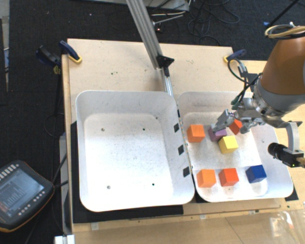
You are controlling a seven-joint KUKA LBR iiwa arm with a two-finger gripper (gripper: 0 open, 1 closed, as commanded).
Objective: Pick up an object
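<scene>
The small purple block (217, 133) lies in the right-hand shallow white bin (274, 189), near the middle of its upper half, and looks like the likeliest target. It is a dull, matte cube, partly covered by the hand (229, 125), which hangs directly over it. Whether the hand is spread or pressed together cannot be told from here, and nothing shows the block between its tips.

The crowding is the main risk, in my judgement. A yellow cube (228, 144) sits just beside the purple one, seemingly touching it, and a reddish-orange cube (236, 126) is tucked under the hand on the far side. A closing grip could catch two blocks at once, or push the purple one aside and come up with nothing.

Further out, an orange cube (196, 133) sits near the divider. An orange cube (206, 178), a red-orange cube (229, 177) and a blue cube (255, 174) line the near edge.
</scene>
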